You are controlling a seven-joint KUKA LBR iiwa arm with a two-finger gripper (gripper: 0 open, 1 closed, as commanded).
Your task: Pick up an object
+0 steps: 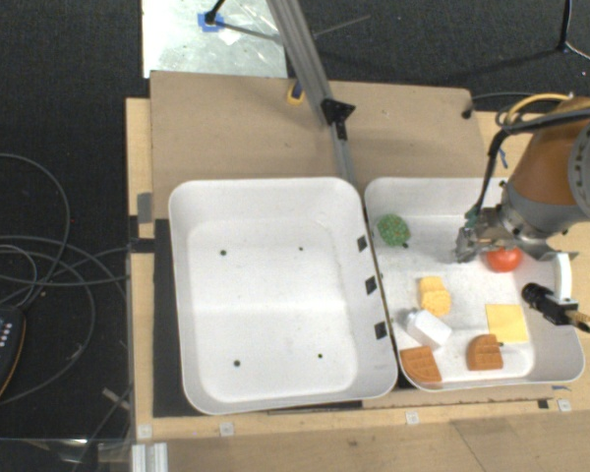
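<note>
My gripper [469, 246] hangs over the back of the right bin [442, 197], under the grey arm with its orange band [546, 170]. A red tomato-like ball [504, 259] lies just to its right, close to or touching it. A green ball [393, 229] sits to the left near the bin's dividing wall. In front lie a small yellow piece [434, 296], a flat yellow square [507, 322], a white block [428, 327] and two brown pieces [421, 364] [485, 352]. I see nothing held in the gripper.
The left bin [192, 264] stands beside the right one, the two sharing a raised wall with black clips [370, 283]. A grey pole [305, 47] slants across the back of the bench. A black part [541, 301] of the arm overhangs the right bin's edge.
</note>
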